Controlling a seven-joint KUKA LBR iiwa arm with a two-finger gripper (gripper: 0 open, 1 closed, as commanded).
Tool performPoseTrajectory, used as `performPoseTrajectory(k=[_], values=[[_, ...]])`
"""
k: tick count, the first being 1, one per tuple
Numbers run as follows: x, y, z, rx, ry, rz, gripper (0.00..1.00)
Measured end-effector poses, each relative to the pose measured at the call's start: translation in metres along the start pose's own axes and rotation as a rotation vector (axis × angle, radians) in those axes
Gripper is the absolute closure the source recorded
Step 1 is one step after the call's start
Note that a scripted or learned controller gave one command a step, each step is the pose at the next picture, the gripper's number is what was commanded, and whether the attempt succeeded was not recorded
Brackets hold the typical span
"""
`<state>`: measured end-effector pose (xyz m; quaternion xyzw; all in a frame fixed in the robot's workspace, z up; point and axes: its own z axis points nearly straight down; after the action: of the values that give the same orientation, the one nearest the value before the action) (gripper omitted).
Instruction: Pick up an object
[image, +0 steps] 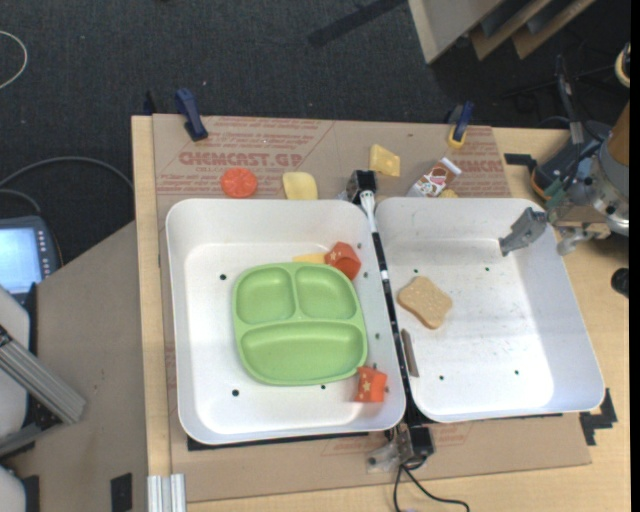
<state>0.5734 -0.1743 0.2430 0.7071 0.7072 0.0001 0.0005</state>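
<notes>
At about three o'clock, the arm (600, 185) shows as pale grey and silver metal housings with rounded edges. Dark cables loop around its upper side, with a touch of orange-yellow near them. Its gripper (522, 232) ends in a flat, angular grey finger.

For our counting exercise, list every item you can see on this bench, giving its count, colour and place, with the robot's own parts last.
Bins: 2, white, side by side on the board.
Divided plate: 1, green, in the left bin.
Orange-red pieces: 2, at the plate's upper right and lower right corners.
Bread slice: 1, tan, in the right bin, near its left wall.
Round piece: 1, orange-red, on the board behind the left bin.
Yellow pieces: 2, on the board behind the bins.
Small packet: 1, white and red, behind the right bin.
Clamps: 2, blue, at the board's far edge.
Gripper: 1, grey, above the right bin's far right corner.
</notes>
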Motion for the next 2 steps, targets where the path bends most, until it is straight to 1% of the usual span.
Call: performPoseTrajectory(k=[1, 2], values=[[0.072, -0.004, 0.055, 0.007, 0.004, -0.005, 0.0], [0.069, -0.015, 0.154, 0.01, 0.003, 0.002, 0.0]])
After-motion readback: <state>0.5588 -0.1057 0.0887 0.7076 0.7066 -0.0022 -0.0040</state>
